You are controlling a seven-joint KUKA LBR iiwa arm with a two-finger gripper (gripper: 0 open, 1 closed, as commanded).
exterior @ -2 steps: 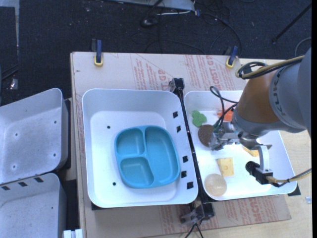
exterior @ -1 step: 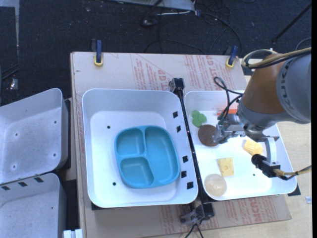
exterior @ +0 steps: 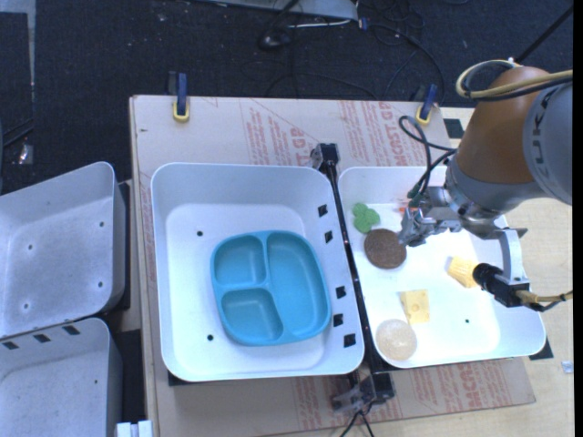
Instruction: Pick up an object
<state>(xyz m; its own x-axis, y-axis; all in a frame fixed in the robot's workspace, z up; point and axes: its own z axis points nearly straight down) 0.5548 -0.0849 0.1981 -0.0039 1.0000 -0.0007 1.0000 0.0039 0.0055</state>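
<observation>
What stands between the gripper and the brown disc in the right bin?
Nothing visible does. The gripper sits right at the upper right edge of the brown disc. The green piece lies up and left of the disc, and the yellow wedge lies lower in the right bin, both off that path.

So you've got your arm (exterior: pixel 510 144) reaching in from the right, with the gripper (exterior: pixel 412 233) low over the right bin (exterior: pixel 519 344), right at the brown disc's (exterior: pixel 385 248) right edge. A green piece (exterior: pixel 366 216) sits just beyond the disc. Nearer, there's a yellow wedge (exterior: pixel 416 305) and a pale round thing (exterior: pixel 396 339). Your left bin (exterior: pixel 182 198) holds a blue divided tray (exterior: pixel 271 287).
</observation>
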